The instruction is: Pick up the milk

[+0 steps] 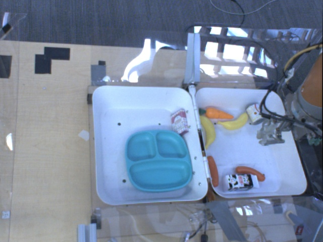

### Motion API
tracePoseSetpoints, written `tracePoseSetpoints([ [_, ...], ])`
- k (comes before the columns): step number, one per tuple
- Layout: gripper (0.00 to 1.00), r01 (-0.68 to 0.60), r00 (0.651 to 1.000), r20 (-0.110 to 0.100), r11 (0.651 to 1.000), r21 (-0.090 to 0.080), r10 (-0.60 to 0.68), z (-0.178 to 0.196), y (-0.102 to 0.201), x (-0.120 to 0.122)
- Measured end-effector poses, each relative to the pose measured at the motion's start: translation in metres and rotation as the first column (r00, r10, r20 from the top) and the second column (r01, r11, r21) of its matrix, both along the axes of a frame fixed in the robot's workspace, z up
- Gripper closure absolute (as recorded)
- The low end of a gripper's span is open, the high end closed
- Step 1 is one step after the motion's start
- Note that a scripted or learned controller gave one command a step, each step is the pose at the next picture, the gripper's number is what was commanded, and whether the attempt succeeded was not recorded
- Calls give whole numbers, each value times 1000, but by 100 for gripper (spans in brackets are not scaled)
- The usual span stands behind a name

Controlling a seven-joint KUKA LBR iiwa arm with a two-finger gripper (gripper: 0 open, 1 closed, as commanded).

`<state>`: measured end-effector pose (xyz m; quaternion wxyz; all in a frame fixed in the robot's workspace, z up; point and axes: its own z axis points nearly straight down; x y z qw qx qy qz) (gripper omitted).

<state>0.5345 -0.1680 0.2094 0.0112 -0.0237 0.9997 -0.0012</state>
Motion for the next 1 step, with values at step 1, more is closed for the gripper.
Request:
tracePoseSetpoints([
  [1, 100, 411, 912, -17, 912, 4, -411, -109, 5, -33],
])
